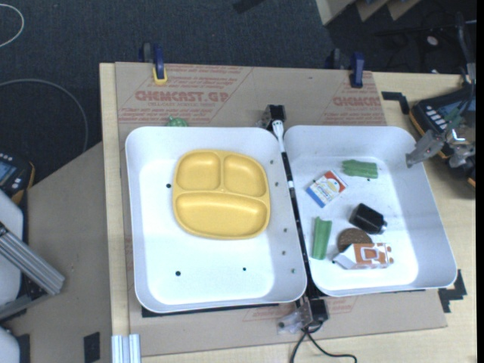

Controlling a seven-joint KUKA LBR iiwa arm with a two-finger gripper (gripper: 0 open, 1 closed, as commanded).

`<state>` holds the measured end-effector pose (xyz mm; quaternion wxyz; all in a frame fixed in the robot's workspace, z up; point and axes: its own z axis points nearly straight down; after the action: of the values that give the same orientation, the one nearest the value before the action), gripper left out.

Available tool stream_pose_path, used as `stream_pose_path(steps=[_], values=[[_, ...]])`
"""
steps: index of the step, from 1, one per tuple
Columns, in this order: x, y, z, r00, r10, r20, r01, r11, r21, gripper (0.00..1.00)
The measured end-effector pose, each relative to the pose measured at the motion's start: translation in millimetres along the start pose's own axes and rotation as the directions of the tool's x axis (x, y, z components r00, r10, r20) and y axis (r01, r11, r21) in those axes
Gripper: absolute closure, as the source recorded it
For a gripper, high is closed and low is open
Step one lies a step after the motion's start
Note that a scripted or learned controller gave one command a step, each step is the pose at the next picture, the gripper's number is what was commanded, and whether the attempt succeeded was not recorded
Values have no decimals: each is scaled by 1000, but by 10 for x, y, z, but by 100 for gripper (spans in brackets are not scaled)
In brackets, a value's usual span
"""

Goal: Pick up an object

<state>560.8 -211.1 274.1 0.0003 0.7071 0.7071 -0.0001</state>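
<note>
Approach step: hand [420, 151] at right bin's [423, 225] far right corner, finger state unclear, nothing held. Black block [367, 217] lies mid-bin. Next: travel over block, descend, grip.

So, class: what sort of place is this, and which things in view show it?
Probably a robotics lab test bench, not a kitchen. Two white bins sit on a board held by clamps, a gripper reaches in at the right edge, and a cable trails off the front.
</note>
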Motion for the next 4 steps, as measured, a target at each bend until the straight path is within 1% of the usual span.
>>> stream_pose_path(steps=[1,2,3,4], values=[[-1,6,-107,1000,-1,2,1,1000,-3,100],[1189,-272,591,1000,-4,-4,4,1000,6,100],[1707,-666,771,1000,-1,-2,1,1000,4,100],[2113,-825,724,1000,-3,-3,3,1000,5,100]])
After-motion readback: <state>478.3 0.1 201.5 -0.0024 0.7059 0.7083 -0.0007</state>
